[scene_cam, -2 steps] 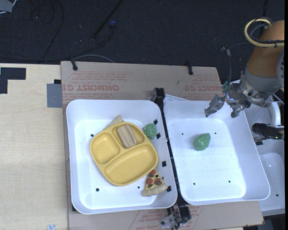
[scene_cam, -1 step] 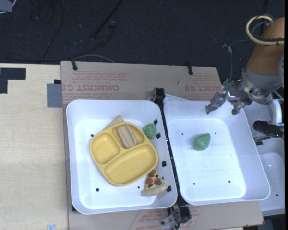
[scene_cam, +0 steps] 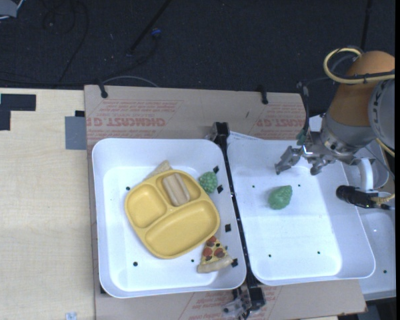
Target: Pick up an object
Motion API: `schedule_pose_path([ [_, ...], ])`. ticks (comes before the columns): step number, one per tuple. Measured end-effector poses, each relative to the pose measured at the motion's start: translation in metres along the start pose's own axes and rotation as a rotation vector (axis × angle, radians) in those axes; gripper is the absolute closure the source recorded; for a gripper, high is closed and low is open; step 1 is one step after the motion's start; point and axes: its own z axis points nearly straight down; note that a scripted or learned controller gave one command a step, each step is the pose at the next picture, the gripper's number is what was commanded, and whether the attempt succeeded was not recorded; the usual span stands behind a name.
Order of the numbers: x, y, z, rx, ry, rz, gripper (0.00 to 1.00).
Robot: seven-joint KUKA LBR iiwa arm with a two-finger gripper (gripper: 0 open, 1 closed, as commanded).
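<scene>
End effector (scene_cam: 299,160) hangs over the far side of the right bin (scene_cam: 347,262), fingers spread apart and holding nothing. The green lump (scene_cam: 280,197) sits on the bin floor just near-left of it, so the pickup looks barely started

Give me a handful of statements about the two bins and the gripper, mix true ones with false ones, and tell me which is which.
1. The yellow divided plate lies in the left bin. True.
2. The pizza slice lies on the yellow divided plate. False: it lies on the bin floor, beside the plate's lower right edge.
3. The green lump lies in the right bin. True.
4. The gripper holds the green lump. False: the gripper is apart from it, above it in the camera view, with open fingers and nothing between them.
5. A tan hot dog lies in one of the plate's small compartments. True.
</scene>
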Motion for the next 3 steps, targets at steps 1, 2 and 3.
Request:
schedule_pose_path([
  [1, -0.002, -0.004, 0.063, 0.000, 0.000, 0.000, 0.00],
  [2, -0.002, -0.004, 0.068, -0.003, 0.000, 0.001, 0.00],
  [3, -0.002, -0.004, 0.057, -0.003, 0.000, 0.001, 1.00],
])
